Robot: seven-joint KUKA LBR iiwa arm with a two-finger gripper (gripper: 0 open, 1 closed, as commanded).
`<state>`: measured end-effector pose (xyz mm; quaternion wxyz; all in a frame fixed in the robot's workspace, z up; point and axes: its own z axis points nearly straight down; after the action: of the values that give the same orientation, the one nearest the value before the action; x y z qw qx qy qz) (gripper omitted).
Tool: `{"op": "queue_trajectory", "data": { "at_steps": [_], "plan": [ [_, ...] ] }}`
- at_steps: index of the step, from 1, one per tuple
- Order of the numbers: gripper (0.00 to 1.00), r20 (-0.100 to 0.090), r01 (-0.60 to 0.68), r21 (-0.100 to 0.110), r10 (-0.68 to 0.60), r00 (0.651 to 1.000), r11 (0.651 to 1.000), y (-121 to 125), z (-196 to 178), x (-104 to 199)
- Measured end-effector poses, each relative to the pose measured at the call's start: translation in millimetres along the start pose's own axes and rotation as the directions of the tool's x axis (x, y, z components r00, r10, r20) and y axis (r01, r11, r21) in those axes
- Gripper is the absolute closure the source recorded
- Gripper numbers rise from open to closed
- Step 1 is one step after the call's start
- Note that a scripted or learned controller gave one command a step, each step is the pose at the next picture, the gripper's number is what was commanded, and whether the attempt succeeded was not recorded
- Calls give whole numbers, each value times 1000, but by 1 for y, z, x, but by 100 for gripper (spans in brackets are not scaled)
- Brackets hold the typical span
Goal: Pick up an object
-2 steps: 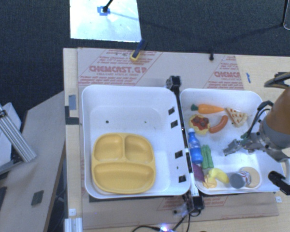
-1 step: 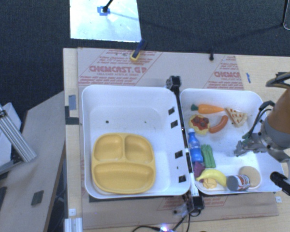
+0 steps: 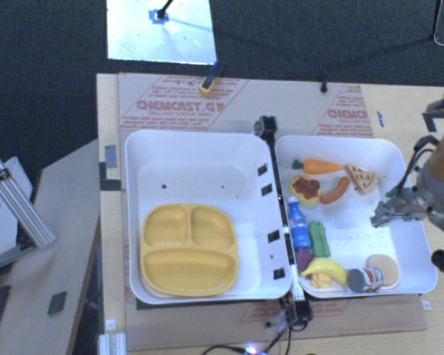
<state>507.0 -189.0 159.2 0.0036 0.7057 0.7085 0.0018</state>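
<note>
**binwatcher:** So the grey two-finger gripper [image 3: 382, 214] hangs over the right-hand shallow white plastic bin [image 3: 411, 170], near that bin's right wall, above a bare patch of floor. I honestly can't tell whether the fingers are spread or closed, it's too small and blurry. Nothing sits between them as far as I can see.

**toygrabber:** Then I'd guess it hasn't picked a target yet. Closest to the gripper, going by the bin's right wall, are the small triangular pizza-slice toy [image 3: 362, 177] up toward the back and the flat round tan cookie [image 3: 382, 268] down by the front corner, just beside the little printed can [image 3: 365, 279].

**binwatcher:** I'd skip the cookie, too flat and probably slick. The orange carrot [image 3: 322, 166] and the reddish sausage [image 3: 334, 190] are rounded, slim, hard-looking plastic, so close across the narrow width, dead centre, or they'll likely squirt out.

**toygrabber:** The yellow banana [image 3: 324, 269], blue bottle [image 3: 298, 225] and green ridged piece [image 3: 319, 238] crowd the wall far from the right one. Tight spot. Come straight down.

**binwatcher:** The yellow divided tray [image 3: 189, 254] in the other bin looks smooth and broad. Not grabbable, I think.
</note>
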Motion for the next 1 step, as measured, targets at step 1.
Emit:
{"op": "queue_trajectory", "data": {
  "at_steps": [1],
  "plan": [
    [100,0,-1,1,1,1000,1000,3,-46,-8]
  ]
}}
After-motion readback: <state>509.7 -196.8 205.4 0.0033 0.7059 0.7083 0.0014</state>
